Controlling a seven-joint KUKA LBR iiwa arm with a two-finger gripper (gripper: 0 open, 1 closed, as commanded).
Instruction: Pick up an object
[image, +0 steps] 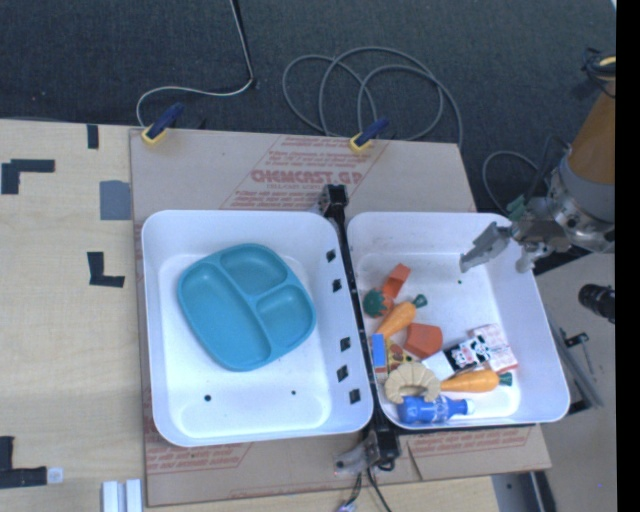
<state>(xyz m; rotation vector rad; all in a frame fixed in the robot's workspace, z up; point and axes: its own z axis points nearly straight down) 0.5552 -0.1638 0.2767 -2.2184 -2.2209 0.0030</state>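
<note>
- Blue divided plate (247, 303) lies alone in the left bin (160, 330), centre-left of the frame; it is flat and wide, so a pinch there would likely slip off the rim.
- Pickable objects are crowded in the lower half of the right bin (545, 330): orange block (399, 279), carrot-like piece (396, 319), red block (423, 339), small carton (480, 352), blue bottle (432, 409).
- Pieces touch or overlap, so two could be caught at once, or one nudged aside and missed.
- Bottle sits against the bin's lower wall; wall contact is a risk on descent.
- Claw (505, 250) is seen at the bin's upper right, spread and holding nothing, well apart from the pile; a straight drop would land on bare bin floor.
</note>
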